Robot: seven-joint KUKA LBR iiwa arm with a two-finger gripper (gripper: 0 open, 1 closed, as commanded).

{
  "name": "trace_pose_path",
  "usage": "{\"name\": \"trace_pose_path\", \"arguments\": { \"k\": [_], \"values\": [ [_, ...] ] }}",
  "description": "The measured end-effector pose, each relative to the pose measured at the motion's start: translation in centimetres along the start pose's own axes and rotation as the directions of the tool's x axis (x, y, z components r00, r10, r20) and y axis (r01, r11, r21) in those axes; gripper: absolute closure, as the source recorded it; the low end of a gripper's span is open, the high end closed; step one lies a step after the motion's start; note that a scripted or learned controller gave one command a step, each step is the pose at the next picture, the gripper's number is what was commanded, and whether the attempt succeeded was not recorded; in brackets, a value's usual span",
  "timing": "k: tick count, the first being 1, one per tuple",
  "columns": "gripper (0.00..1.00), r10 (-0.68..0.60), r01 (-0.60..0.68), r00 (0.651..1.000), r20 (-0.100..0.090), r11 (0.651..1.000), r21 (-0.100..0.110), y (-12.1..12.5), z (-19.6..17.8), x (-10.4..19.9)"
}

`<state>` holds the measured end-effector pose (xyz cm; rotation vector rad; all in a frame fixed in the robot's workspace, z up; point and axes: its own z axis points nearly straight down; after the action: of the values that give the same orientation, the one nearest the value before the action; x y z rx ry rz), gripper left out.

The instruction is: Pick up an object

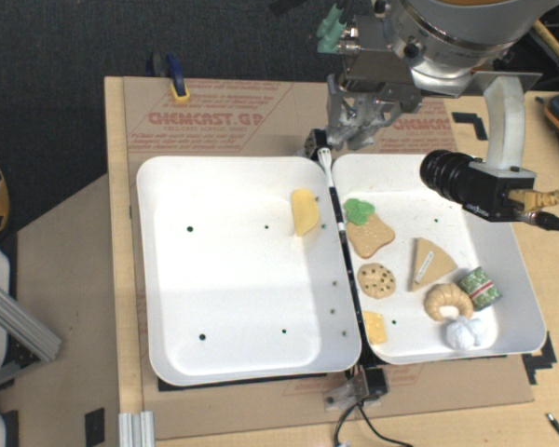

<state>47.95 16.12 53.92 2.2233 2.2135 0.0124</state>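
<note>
Camera view: we cannot tell the state of the two-finger gripper [354, 124], which sits above the bins' far edge. The pale yellow wedge [305, 212] lies against the left white bin's [168, 250] right wall; that wall may block a finger.

Glossy white plastic bins [233, 352], brown cardboard [214, 115]

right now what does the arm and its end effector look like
The arm is a fat rounded grey body with an orange band at the top edge of the view. Below it sits a silvery metal end effector with a small green part beside it. A black cylinder on a white bracket, with cabling, hangs off the arm's side.
</note>
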Motion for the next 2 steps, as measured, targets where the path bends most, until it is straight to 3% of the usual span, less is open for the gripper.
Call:
{"name": "trace_pose_path", "arguments": {
  "k": [1,2],
  "values": [
    [1.00,-0.008,0.008,1.000,0.009,1.000,0.025,0.7,16.7,4.1],
    [1.00,-0.006,0.006,1.000,0.000,1.000,0.005,-0.2,12.2,3.8]
  ]
}}
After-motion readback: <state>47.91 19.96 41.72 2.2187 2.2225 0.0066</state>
